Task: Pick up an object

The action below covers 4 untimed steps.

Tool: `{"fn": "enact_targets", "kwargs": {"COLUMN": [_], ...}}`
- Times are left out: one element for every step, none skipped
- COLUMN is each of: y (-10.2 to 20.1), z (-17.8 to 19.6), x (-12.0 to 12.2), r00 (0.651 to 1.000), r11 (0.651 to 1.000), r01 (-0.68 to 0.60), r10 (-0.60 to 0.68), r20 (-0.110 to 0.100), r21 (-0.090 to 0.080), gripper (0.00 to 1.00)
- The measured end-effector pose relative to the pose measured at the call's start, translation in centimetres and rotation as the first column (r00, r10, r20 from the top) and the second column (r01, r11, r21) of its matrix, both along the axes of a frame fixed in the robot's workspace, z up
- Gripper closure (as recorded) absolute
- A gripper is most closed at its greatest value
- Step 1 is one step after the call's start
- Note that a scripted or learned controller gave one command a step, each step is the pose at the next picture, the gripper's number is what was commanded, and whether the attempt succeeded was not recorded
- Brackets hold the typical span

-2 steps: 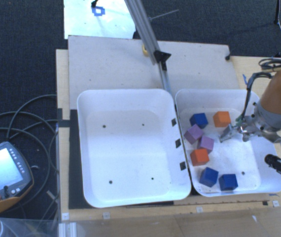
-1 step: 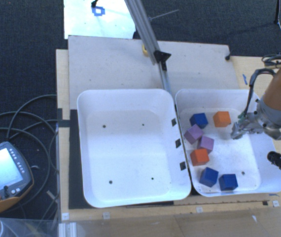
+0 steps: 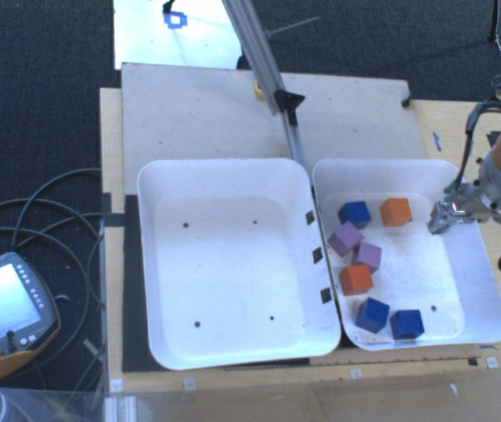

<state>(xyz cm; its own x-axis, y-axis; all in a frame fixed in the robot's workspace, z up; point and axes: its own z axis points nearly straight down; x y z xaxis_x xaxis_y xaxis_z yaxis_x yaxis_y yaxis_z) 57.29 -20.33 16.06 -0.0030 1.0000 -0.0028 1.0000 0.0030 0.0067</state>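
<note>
Blocks are being kept together in the right bin (image 3: 488, 310), all seven of them gathered toward its left and lower part, which is leaving the right side of the floor bare. An orange block (image 3: 395, 211) is lying nearest the gripper (image 3: 439, 221), with a blue block (image 3: 354, 214) just beside it on the left. Two purple blocks (image 3: 357, 245) are sitting close together below those, a second orange block (image 3: 356, 279) is lying just under them, and two more blue blocks (image 3: 389, 318) are resting side by side near the front wall.

The gripper is being held at the right wall of that bin, apart from every block, and nothing is being carried by it; whether it is open or closed cannot be told at this size. Judging by that placement, an approach is being made, and the upper orange block is being offered as the easiest candidate, since its right side is being left free.

The left bin (image 3: 158, 236) is being left without blocks. A slanted metal pole (image 3: 255, 42) is crossing the board behind the bins, and a pendant (image 3: 4, 310) with cables is lying off the bench at the left, neither standing in the way.
</note>
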Motion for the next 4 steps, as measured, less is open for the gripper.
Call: {"fn": "enact_targets", "kwargs": {"y": [-0.5, 0.4, 0.4, 4.7], "z": [6.4, 12.1, 13.7, 13.0], "x": [0.0, 0.5, 0.6, 1.1], "r00": [1.000, 1.000, 1.000, 1.000], "r11": [1.000, 1.000, 1.000, 1.000], "r01": [-0.001, -0.004, -0.002, -0.006], "r10": [0.001, 0.004, 0.002, 0.006], "r20": [0.002, 0.003, -0.002, -0.004], "r21": [-0.001, 0.000, 0.001, 0.003], "gripper": [1.00, 1.00, 1.00, 1.00]}}
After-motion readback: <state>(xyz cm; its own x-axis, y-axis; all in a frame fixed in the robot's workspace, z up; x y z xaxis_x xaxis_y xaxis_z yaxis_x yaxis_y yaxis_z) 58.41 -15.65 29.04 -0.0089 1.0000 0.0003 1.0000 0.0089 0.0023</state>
